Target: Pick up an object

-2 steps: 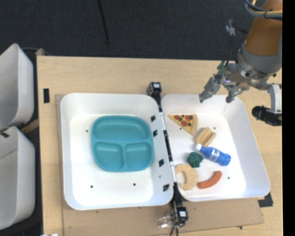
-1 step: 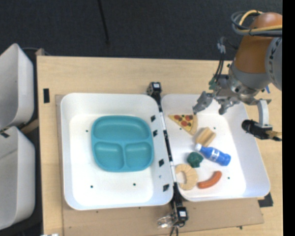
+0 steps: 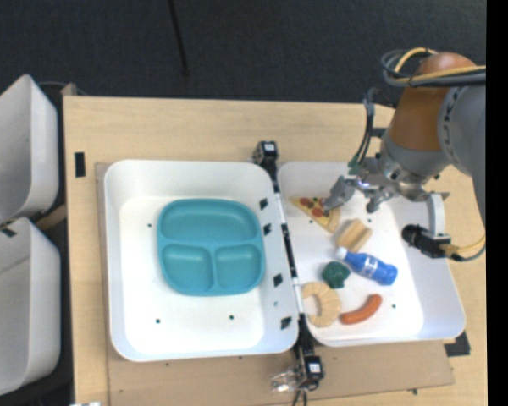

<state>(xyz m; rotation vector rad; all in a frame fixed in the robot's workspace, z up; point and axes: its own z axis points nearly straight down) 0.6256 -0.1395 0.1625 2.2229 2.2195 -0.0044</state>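
Note:
The right bin (image 3: 423, 307) holds several small toys. A pizza-like slice (image 3: 316, 211) lies at its upper left, with a tan block (image 3: 353, 233) just below it. Lower down are a blue bottle (image 3: 369, 266), a green lump (image 3: 334, 273), a tan ring-shaped piece (image 3: 320, 302) and a red sausage (image 3: 360, 309). My gripper (image 3: 357, 197) hangs over the upper part of this bin, just right of the slice and above the tan block. It is open, with nothing between its two spread fingers.
The left bin (image 3: 135, 311) bears a teal divided plate (image 3: 210, 245) in its middle. A raised divider with black clips (image 3: 281, 244) separates the two bins. The grey arm with its orange band (image 3: 419, 112) reaches in from the upper right.

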